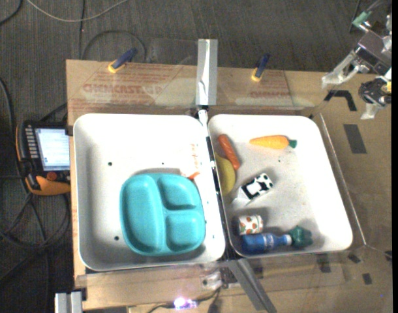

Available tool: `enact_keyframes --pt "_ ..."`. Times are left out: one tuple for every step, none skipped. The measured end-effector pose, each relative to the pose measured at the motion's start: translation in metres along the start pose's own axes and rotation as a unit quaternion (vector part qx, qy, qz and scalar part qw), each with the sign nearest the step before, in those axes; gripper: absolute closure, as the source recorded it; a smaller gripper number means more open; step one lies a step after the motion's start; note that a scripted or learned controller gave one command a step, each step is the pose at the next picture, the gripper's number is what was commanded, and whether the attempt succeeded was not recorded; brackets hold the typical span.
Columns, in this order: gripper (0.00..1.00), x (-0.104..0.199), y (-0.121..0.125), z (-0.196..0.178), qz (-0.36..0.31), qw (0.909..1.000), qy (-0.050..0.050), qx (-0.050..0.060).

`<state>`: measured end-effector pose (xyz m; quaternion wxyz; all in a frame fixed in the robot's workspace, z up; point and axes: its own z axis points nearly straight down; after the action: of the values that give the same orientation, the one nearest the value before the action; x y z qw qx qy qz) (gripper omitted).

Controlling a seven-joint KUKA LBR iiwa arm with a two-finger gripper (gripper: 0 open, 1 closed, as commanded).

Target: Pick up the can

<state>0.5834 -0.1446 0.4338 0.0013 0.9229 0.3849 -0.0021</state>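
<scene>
The can (250, 224) lies near the right bin's (329, 175) front edge, beside a blue bottle (272, 241).

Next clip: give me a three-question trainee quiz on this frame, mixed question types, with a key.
1. True or false: the can stands in the left bin.
2. Which lies nearest the can? A carrot B blue bottle C teal plate
3. Fill in: the gripper is at the view's upper ____ corner, outside both bins.

Key: 1 false, it is in the right bin; 2 B; 3 right.
</scene>
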Motion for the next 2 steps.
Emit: enact_keyframes --pt "1.0 0.057 0.003 0.242 -0.01 0.9999 0.0 0.003" --pt "1.0 0.049 0.025 0.27 -0.086 0.9963 -0.001 0.001"
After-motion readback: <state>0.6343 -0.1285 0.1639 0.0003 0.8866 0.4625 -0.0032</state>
